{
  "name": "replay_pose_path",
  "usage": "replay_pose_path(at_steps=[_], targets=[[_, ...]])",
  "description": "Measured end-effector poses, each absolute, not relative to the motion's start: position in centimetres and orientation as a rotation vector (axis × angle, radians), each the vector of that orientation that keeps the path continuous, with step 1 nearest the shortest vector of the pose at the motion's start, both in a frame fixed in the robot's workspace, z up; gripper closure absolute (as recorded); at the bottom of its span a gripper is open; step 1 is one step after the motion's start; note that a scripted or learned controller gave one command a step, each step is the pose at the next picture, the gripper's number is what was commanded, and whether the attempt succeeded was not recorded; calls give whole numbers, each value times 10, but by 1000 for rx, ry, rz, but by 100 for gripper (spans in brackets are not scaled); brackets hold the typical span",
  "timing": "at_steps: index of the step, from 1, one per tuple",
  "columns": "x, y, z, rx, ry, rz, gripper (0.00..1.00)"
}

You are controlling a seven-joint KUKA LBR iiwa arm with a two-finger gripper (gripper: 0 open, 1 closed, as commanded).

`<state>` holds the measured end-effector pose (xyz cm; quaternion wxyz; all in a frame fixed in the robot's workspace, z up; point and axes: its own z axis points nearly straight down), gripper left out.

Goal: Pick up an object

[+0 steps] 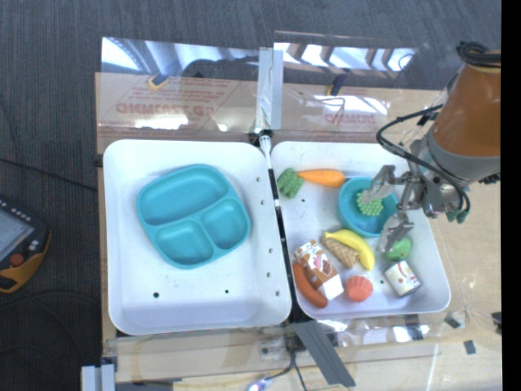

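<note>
In the camera view, two shallow white bins were seen side by side on the bench (488, 243). The left bin (122, 300) contained a blue divided plate (193, 214) with three compartments, lying near the bin's middle. The right bin (431, 296) held the clutter of small objects. A green leafy toy (289, 182) lay against the bin's left wall at the far end, and an orange carrot (322, 177) was placed just beside it, lengthwise toward the right. A blue bowl (355, 210) was found right of centre, with a green broccoli-like piece (372, 205) resting at its rim. Below the bowl a yellow banana (352, 244) was laid, touching a tan wedge-shaped item (342, 255). Nearer the front edge a red-and-white packet (319, 269) lay over a reddish sausage (308, 287), with a small red tomato-like piece (359, 287) just beside them and a small white can (402, 278) on its side further right. A green round item (398, 249) was seen just above the can.

The grey arm with its orange band (476, 112) was positioned over the right bin's right side. The gripper (391, 206) was held low over the bowl's right edge, its fingers (376, 187) spread wide apart, one by the broccoli piece and the other near the green round item. Nothing was seen gripped between them.
</note>
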<state>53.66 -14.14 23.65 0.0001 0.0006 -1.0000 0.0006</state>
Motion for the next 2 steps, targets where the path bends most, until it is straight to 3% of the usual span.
replay_pose_path(at_steps=[1, 2], targets=[[573, -138, 103, -344, -3123, 1, 0], [583, -98, 95, -321, -3151, 7, 0]])
